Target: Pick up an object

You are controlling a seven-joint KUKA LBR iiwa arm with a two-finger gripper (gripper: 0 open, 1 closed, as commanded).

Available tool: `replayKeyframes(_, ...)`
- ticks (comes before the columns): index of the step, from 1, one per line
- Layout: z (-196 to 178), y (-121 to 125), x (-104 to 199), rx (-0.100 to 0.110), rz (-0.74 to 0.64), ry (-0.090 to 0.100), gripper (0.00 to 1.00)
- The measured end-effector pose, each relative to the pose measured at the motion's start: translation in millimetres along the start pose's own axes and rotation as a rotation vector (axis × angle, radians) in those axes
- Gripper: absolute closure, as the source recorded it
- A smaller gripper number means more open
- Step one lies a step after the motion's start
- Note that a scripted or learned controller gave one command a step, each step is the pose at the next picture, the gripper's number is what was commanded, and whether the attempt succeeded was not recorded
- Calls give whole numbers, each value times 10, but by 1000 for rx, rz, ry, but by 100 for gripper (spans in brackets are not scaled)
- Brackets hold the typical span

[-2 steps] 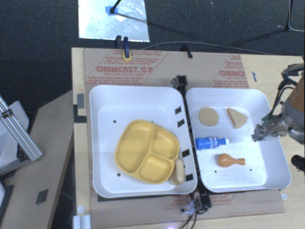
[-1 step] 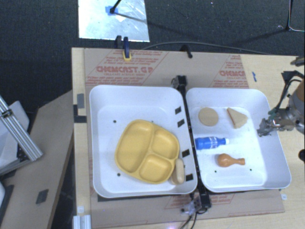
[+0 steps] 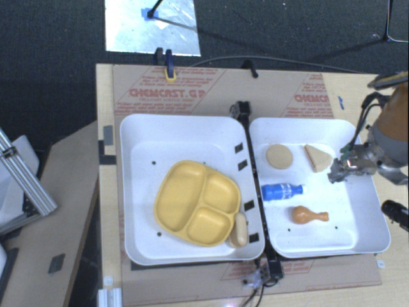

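**A:** Camera view looks down on the desk with two white bins side by side. Start with the biggest thing?

**B:** That is the yellow divided plate in the left bin. It looks like stiff, light plastic, but it is wide and flat, so I judge a two-finger tool could only catch it at the raised rim or a divider. A small pale roll lies touching its lower right edge.

**A:** And the right bin?

**B:** Four smaller things. The blue bottle lies on its side near the middle; probably light, smooth and inclined to roll, so I would take it across the body. Just below it is an orange drumstick-shaped toy, best pinched at its thick end, I think. Near the top lie a tan round disc, flat and hard to get under, and a pale wedge, whose slanted faces may slip.

**A:** Where is the tool?

**B:** The tool hangs over the right bin's right side, just beside the wedge and lower right of it. Nothing is visible between its fingers, and I cannot tell whether they are spread or closed.

**A:** Likeliest target?

**B:** The wedge, being nearest; grip its flat sides.
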State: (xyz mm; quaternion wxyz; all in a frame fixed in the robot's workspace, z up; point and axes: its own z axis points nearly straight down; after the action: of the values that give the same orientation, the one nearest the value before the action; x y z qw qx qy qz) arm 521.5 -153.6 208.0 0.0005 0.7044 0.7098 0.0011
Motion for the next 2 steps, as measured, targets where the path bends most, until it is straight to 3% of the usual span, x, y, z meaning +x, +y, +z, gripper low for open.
replayKeyframes(1,-35,-24,538,1,-2,2,100)
replayKeyframes(2,8,139,1050,0,-3,1,100)
